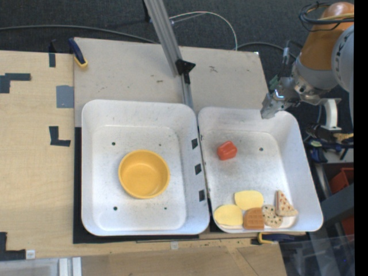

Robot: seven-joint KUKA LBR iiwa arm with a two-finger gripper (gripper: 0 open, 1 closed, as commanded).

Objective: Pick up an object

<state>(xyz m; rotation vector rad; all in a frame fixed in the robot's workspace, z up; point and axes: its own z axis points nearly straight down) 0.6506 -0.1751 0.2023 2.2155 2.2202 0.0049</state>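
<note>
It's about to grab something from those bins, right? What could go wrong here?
The tool hangs over the right bin's far rim, so it might clip that rim going down. The food pieces lie bunched in the near corner, hard to pick singly. The small red block might slip away.

Your arm (328, 45) comes in from the right edge of the camera view, up in the top right corner. Grey body, with the orange band (322, 42) sitting above the wrist and a grey wrist section below it. From there it angles down and to the left. Your gripper (270, 109) is at the low end, a small dark-grey tip pointing down-left, tilted rather than plumb. You get thin cables looping around the top of the orange section. Nothing is visible between the fingers. The tip is too small and dark for you to read the finger gap.
</note>
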